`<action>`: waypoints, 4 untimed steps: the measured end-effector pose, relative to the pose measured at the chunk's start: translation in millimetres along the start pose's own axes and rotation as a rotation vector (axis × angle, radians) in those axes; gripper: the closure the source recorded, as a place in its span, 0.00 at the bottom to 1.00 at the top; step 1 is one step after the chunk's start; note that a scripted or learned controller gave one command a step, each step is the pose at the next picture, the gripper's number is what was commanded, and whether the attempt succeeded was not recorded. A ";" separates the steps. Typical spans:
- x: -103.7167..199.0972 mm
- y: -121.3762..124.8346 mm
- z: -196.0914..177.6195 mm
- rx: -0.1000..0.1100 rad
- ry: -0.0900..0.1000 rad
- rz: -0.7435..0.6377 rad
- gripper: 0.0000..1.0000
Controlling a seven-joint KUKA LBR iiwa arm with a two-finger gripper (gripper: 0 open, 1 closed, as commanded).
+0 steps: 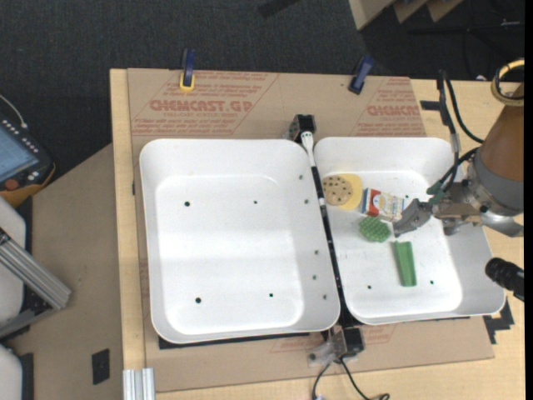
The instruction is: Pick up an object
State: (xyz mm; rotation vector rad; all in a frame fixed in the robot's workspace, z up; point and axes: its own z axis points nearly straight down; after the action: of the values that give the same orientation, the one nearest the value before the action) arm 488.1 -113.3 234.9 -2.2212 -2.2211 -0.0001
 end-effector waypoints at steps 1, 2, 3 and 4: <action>-26.6 -11.5 134.0 0.010 0.002 0.003 0.00; 12.8 33.2 149.6 -0.007 -0.003 -0.004 0.00; 8.7 33.8 136.0 -0.015 -0.008 0.002 1.00; 93.7 23.3 45.0 -0.009 0.003 -0.010 1.00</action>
State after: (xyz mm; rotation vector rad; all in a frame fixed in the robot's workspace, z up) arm 511.3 -19.6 189.9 -2.2134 -2.2349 -0.0129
